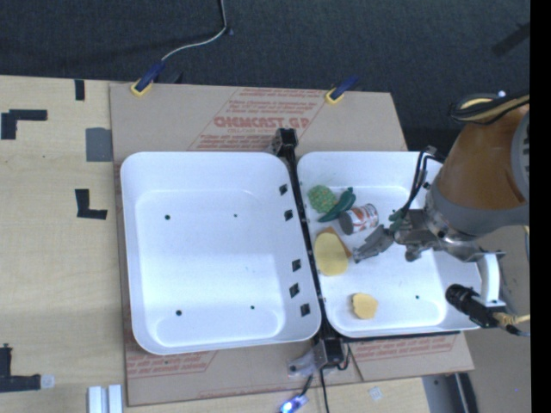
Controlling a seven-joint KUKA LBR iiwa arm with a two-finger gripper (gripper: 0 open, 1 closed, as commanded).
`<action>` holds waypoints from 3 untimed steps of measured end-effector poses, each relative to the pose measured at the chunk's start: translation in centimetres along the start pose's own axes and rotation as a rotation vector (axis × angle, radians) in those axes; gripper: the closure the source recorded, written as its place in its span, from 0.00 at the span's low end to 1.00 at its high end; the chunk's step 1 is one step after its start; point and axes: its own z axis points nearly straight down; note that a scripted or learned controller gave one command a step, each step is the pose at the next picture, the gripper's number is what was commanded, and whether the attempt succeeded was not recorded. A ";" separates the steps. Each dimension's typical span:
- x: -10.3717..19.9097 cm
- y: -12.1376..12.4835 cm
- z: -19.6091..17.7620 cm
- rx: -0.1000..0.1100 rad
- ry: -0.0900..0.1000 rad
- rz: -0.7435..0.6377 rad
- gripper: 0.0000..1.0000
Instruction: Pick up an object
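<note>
White bins number two; the right bin [405, 163] holds five objects near its left wall: two yellow pieces [331, 254], a green object, a can, a teal object. The gripper [372, 246] hangs just beside them; whether its jaws are wide or narrow I cannot tell.

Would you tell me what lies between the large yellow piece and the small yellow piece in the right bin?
In the camera view, bare white bin floor separates the large yellow piece from the small yellow piece.
</note>
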 end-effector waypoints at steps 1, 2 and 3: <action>11.1 6.2 -16.4 -0.023 0.004 -0.016 0.00; 10.4 5.8 -16.3 0.000 0.000 -0.004 1.00; 15.6 1.3 -4.6 0.015 0.000 -0.005 1.00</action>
